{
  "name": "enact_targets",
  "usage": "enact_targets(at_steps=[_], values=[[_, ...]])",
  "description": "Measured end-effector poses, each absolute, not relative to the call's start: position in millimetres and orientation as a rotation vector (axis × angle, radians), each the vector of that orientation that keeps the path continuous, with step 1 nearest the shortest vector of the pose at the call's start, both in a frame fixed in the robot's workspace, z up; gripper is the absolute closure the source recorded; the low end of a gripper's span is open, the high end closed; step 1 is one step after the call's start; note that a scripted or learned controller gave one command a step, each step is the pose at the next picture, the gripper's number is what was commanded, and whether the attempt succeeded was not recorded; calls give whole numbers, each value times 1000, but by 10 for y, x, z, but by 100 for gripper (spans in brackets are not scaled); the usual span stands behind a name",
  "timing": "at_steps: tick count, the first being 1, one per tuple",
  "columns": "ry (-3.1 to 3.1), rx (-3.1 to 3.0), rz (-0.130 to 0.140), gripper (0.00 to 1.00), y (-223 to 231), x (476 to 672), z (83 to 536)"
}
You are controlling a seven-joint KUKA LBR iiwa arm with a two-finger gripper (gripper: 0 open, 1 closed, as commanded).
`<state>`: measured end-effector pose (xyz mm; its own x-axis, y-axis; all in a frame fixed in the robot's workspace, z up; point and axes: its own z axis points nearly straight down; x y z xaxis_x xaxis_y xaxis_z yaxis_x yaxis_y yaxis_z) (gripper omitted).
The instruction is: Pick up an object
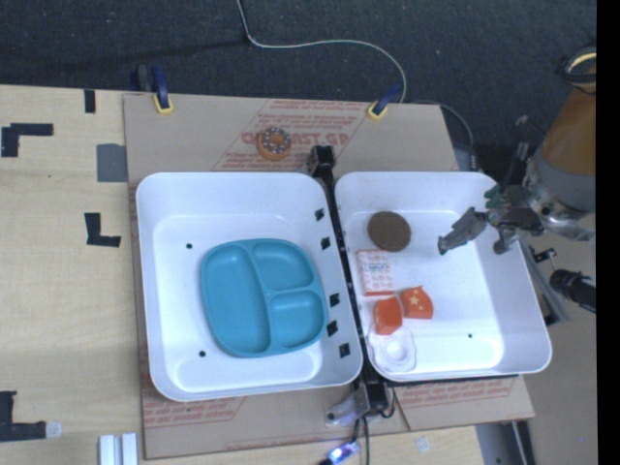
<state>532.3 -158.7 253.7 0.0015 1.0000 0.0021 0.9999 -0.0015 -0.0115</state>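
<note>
Fingers (477, 232) spread, over right bin (504, 356) edge

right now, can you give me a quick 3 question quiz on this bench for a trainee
1. True or false: the blue divided tray lies in the same bin as the brown round disc.
2. Which item lies nearest the pincer? A) brown round disc B) white round piece C) blue divided tray
3. Fill in: the two orange-red pieces, one and the other, lie in the ____ bin.

Key
1. False: the tray is in the left bin, the disc in the right one.
2. A.
3. Right, just below the white printed packet.
</note>
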Motion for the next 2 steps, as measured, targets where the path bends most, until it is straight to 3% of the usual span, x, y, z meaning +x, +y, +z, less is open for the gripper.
enact_targets(at_steps=[1,2], values=[[-2222,-2219,2,0,-1585,5344,2587],[-2220,-2218,6,0,-1561,5316,2150]])
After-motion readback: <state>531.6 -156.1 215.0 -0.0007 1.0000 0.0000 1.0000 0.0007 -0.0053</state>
